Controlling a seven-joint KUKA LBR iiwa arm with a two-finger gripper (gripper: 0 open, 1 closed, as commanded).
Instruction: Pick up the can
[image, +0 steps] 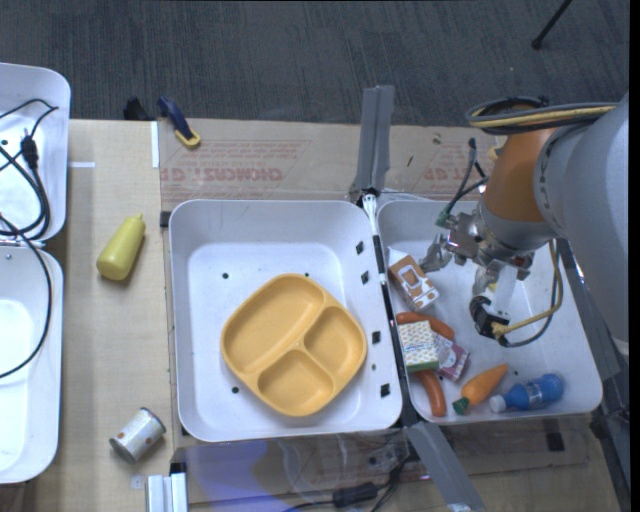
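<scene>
The can (137, 433) is small and silver with a reddish label. It lies on its side on the bench, outside both bins, near the front left corner of the left bin (190, 300). My gripper (445, 252) hangs over the back part of the right bin (590, 360), far to the right of the can. It is just right of a small orange and white box (413, 282). Nothing shows between its fingers.
A yellow divided plate (293, 343) lies in the left bin. The right bin holds a green and white box (420, 345), a red sausage (431, 393), a carrot (481, 385), a blue bottle (531, 392) and a pink packet (456, 361). A yellow mustard bottle (121, 248) lies on the bench at left.
</scene>
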